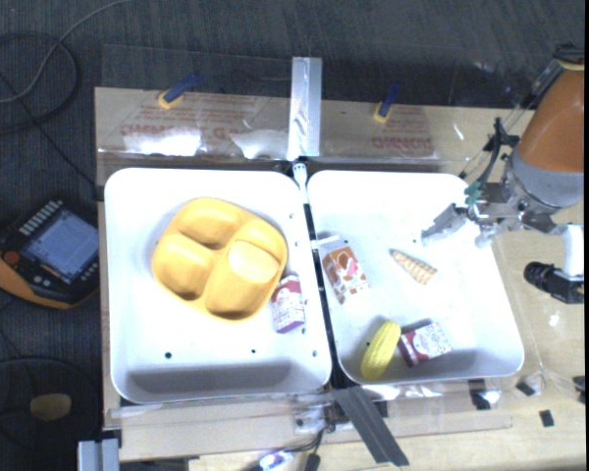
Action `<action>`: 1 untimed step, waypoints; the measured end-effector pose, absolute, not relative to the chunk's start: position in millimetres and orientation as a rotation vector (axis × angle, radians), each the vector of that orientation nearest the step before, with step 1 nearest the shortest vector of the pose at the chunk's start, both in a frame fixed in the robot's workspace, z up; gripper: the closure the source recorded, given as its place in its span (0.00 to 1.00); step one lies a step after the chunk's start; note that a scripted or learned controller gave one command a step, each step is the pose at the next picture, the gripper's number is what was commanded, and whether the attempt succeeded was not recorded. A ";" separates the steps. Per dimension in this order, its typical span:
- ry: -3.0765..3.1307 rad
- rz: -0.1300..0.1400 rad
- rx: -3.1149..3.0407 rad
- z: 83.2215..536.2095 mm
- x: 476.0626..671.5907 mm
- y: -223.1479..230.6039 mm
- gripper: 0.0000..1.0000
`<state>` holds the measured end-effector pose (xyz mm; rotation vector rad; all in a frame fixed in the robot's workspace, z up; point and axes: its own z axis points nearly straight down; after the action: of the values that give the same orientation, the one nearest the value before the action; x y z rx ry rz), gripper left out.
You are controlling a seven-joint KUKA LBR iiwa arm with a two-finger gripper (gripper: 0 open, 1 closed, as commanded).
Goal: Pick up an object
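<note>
My gripper (pixel 442 230) hangs over the right bin (pixel 491 292) near its upper right part, with the orange-banded arm behind it at the right edge. A small tan cone (pixel 413 265) lies just below and left of the gripper, apart from it. Further left in that bin a red and white carton (pixel 343 271) lies close to the divider. At the bin's front a yellow oval fruit (pixel 380 349) rests beside a second red and white carton (pixel 426 342).
The left bin (pixel 137 361) holds a large yellow lumpy object (pixel 217 256) and a small pinkish carton (pixel 289 303) against its right wall. A handheld controller (pixel 49 253) lies on the floor at the left. Clamps and tape line the bench's back.
</note>
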<state>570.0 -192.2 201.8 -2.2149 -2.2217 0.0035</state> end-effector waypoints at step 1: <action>-2.376 0.005 -2.050 102.2 601.1 -179.4 0.00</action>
<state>601.1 -179.4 102.2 -2.0498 -2.3755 0.0055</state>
